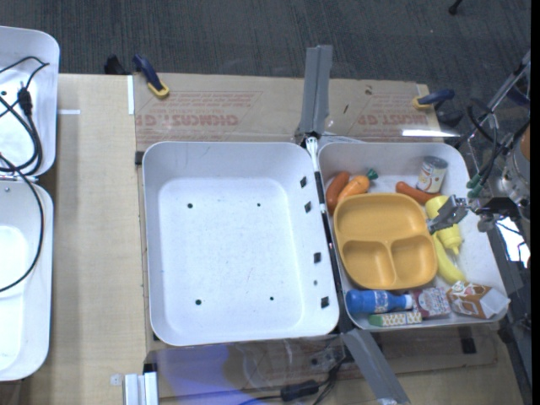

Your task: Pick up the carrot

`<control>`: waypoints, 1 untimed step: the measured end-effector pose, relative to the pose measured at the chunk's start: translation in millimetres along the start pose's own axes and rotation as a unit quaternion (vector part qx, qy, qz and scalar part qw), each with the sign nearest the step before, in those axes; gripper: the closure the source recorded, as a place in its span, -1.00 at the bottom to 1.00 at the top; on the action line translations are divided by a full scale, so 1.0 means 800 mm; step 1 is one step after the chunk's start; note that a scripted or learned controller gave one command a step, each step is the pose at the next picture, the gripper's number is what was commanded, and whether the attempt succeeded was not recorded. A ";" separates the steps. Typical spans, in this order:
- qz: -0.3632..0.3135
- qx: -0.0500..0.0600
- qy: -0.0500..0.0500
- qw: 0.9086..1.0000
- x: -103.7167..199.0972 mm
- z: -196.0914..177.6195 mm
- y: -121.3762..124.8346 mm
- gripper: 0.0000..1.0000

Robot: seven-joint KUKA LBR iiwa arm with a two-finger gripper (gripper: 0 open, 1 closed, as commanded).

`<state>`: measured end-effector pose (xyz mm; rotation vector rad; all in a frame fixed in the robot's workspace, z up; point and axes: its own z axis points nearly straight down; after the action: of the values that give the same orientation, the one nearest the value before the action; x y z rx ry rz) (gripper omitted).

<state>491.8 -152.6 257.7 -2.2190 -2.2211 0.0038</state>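
The carrot, orange with a small green top, lies in the right bin near its far left corner. It rests against the back rim of a yellow divided plate. A redder, sausage-like piece lies right beside it on the left. My gripper hangs over the plate's right edge, well to the right of the carrot. It is open, and nothing sits between its fingers.
The right bin also holds a small can, an orange-red piece, bananas, a blue bottle and snack packets. The left bin is alongside, with a raised divider between them.
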 end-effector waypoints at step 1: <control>-0.033 -0.003 -0.001 0.999 -0.028 -0.111 -0.017 -1.00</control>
<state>478.9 -175.3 347.0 -2.1474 -2.2976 0.0009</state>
